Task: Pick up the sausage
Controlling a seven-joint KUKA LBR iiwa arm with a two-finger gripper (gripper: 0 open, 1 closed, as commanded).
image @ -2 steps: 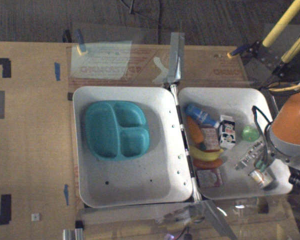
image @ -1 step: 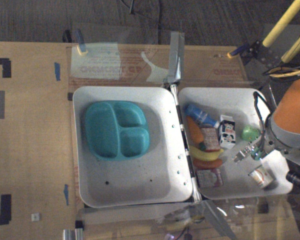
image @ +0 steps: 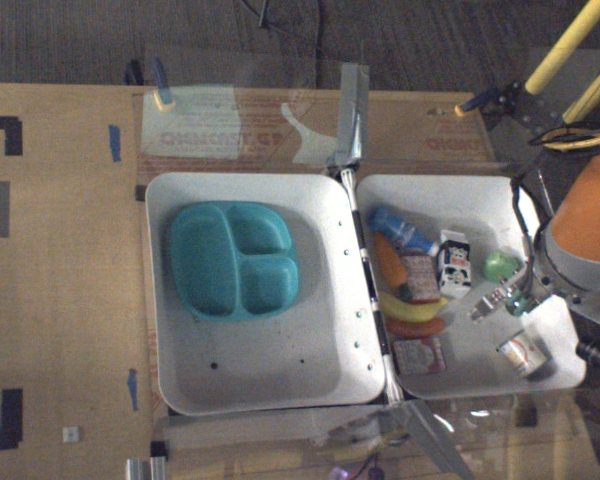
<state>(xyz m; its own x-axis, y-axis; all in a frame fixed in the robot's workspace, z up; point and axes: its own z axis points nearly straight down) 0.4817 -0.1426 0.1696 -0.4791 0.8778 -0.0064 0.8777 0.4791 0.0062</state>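
I see gripper (image: 490, 303) over right bin (image: 500, 193), near its right edge; finger state unclear to me. Sausage (image: 417, 326) lies at left edge, under banana (image: 412, 308).

Little can be read here. The cardboard sheet (image: 310, 128) lying along the bench's far edge, behind both bins, carries reddish printed lettering under a clear film, but the letters are too blurred (and seemingly upside down) to make out. In the right bin (image: 480, 193), near its middle, a small white carton (image: 454, 264) bears a black-and-white pattern and marks too small to read. A flat packet (image: 419, 354) at that bin's near edge shows print, likewise illegible.
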